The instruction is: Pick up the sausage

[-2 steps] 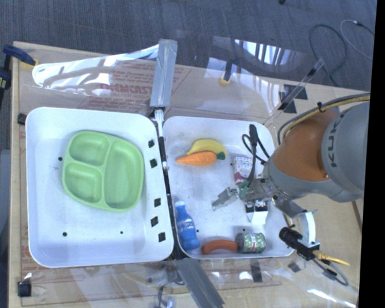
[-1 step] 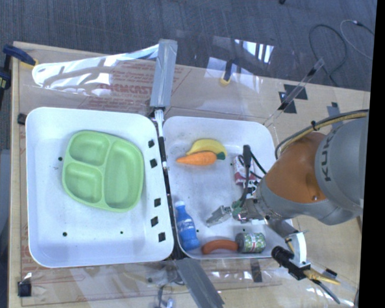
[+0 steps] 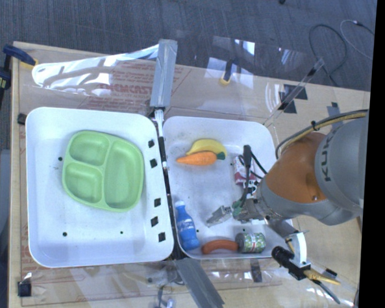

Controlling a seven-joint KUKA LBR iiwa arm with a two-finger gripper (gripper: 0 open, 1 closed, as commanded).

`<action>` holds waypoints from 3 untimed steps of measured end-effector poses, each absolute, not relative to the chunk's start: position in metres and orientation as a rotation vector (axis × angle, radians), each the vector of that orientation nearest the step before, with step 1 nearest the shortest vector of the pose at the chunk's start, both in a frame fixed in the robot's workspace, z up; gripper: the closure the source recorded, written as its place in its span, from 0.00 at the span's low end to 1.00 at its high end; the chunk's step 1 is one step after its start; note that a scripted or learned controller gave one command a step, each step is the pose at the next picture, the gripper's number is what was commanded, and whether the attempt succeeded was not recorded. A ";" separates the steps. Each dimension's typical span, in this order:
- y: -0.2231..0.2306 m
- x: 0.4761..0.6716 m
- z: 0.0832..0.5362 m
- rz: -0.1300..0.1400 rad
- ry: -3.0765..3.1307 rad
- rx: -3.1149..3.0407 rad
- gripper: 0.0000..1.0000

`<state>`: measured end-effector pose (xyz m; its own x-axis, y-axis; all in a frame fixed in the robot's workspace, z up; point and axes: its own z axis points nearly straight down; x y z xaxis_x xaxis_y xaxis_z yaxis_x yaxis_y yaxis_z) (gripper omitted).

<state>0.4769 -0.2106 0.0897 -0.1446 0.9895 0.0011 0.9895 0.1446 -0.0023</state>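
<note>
The sausage (image 3: 219, 247) is a reddish-orange link lying flat along the front wall of the right bin (image 3: 265, 138), between a blue bottle (image 3: 187, 226) and a green can (image 3: 251, 241). My gripper (image 3: 220, 215) hangs over the bin floor just behind the sausage, a short way above it and apart from it. The grey arm with its orange band (image 3: 295, 173) reaches in from the right. Nothing shows in the gripper.
A yellow banana (image 3: 208, 146) and an orange carrot (image 3: 197, 159) lie at the back of the right bin, and a small red and white item (image 3: 244, 176) sits by the arm. The left bin (image 3: 38, 232) holds a green divided plate (image 3: 104, 171).
</note>
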 end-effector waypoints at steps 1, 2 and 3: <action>-0.212 0.477 0.125 0.003 -2.344 -2.088 0.00; -0.205 0.477 0.090 0.003 -2.354 -2.075 0.00; -0.211 0.476 0.090 0.003 -1.908 -2.493 0.00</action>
